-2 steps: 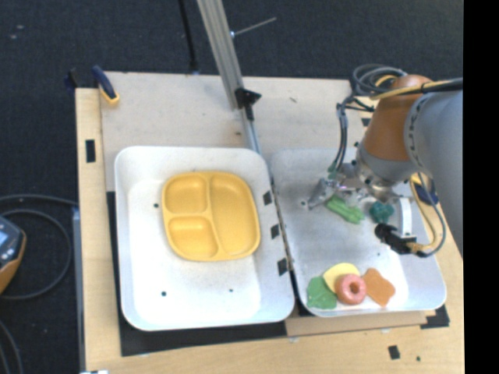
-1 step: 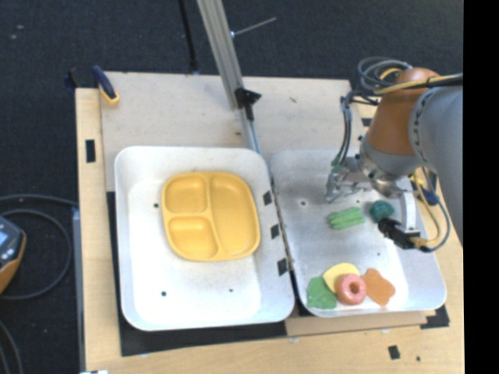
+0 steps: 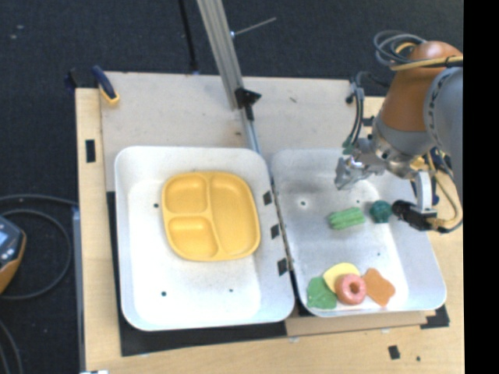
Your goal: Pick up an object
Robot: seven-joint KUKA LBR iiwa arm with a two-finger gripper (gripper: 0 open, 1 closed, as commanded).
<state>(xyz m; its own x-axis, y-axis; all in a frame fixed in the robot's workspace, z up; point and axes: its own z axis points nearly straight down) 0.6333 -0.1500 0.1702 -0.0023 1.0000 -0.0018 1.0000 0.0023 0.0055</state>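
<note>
Claw point(image 3: 348, 176): above the right bin point(image 3: 312, 179) — grip state cannot be told.
Green roll point(image 3: 345, 218): lies on the bin floor, just below the claw, apart from it — teal ball point(image 3: 380, 210) beside it.

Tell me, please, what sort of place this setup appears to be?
Probably a robotics lab's grasping test bench: a robot arm reaching over two white bins, toy food in one, a yellow tray in the other, cables on dark carpet.
</note>
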